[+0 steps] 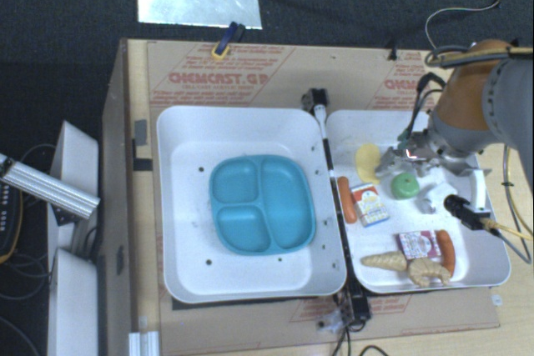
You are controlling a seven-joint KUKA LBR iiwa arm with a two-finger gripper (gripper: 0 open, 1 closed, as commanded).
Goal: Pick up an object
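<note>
Two white bins are sitting on the counter (250,67); the left bin (183,137) is holding one blue divided tray (261,203); the right bin (488,258) is holding two sausages, one by its left wall (346,199) and one near the front (447,251), one green object (405,185) and one cone (385,262); the end effector (410,156) is hovering just above the green object, its opening impossible to tell.

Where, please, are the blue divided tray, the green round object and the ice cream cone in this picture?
blue divided tray (261,204): camera view, on its central divider, in the left bin.
green round object (405,186): camera view, on its top face.
ice cream cone (385,262): camera view, on the cone's middle.
</note>
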